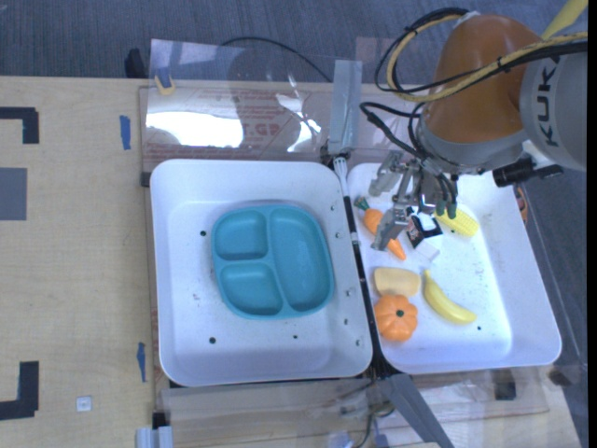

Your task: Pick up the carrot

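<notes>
The carrot (374, 220) lies in the right bin (494, 334) near its left wall, orange and slanted, with its tip toward the lower right. My gripper (403, 220) is low over it, and part of the gripper hides the carrot's middle, so two orange ends show on either side. The grey arm with its orange band (480, 73) comes in from the upper right above the bin.
In the right bin are a corn cob (459, 221), a pale yellow wedge (396, 280), a small orange pumpkin (395, 317) and a banana (448, 301). The left bin (177, 278) holds a blue divided plate (272, 259). Cables loop above the wrist.
</notes>
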Tool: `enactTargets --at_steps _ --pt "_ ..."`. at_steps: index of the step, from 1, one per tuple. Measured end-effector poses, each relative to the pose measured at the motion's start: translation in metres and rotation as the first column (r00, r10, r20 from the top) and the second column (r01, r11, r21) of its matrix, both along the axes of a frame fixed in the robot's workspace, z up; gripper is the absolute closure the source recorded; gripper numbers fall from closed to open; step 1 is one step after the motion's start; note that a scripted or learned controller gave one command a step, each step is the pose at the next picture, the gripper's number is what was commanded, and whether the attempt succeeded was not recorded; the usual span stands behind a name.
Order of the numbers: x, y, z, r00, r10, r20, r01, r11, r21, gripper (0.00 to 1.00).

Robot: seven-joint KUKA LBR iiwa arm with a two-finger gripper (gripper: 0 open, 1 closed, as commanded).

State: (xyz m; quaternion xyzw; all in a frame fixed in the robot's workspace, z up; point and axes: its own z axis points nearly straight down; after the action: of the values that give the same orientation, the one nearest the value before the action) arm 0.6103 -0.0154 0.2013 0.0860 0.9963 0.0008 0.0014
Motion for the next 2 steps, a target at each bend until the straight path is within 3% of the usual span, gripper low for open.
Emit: enactTargets --at_steps 1,2 --pt "0.0016 0.0005 0.0109 1.0 -0.002 0.007 0.002 1.0 0.002 1.0" --pt "0.0014 0.0004 0.0101 1.0 -0.002 0.005 0.002 1.0 0.002 0.0"
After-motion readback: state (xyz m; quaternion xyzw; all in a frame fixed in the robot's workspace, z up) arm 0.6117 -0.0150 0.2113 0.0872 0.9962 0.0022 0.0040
